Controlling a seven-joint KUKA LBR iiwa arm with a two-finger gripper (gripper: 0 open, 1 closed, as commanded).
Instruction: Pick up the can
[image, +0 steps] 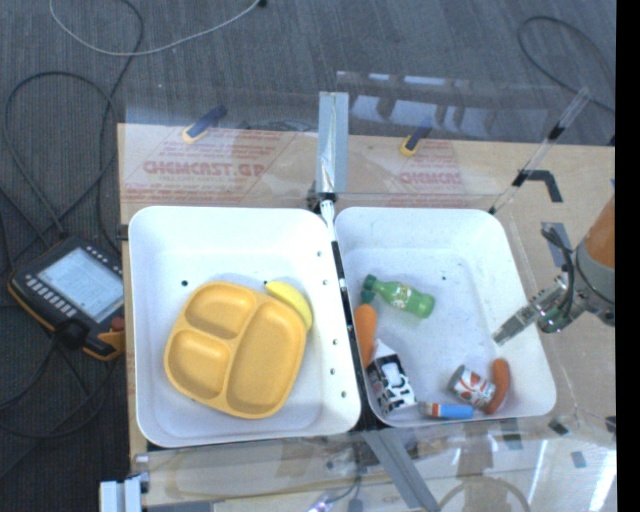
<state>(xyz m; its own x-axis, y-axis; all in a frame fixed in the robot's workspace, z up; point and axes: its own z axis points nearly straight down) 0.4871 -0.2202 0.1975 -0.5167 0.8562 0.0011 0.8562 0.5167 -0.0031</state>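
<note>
The can (470, 383) is small and dented, silver with red and white print. It lies near the front right corner of the right bin (460, 240). My gripper (532, 314) hangs over that bin's right rim, up and to the right of the can and well apart from it. Nothing shows in its grasp. The arm's orange band sits at the right edge of the camera view.
An orange-red sausage-shaped toy (499, 385) touches the can's right side. A blue marker (450, 410), a black-and-white carton (392, 385), a carrot (366, 335) and a green bottle (400, 297) share that bin. The left bin (160, 240) holds a yellow divided tray (237, 347) and a yellow fruit (292, 300).
</note>
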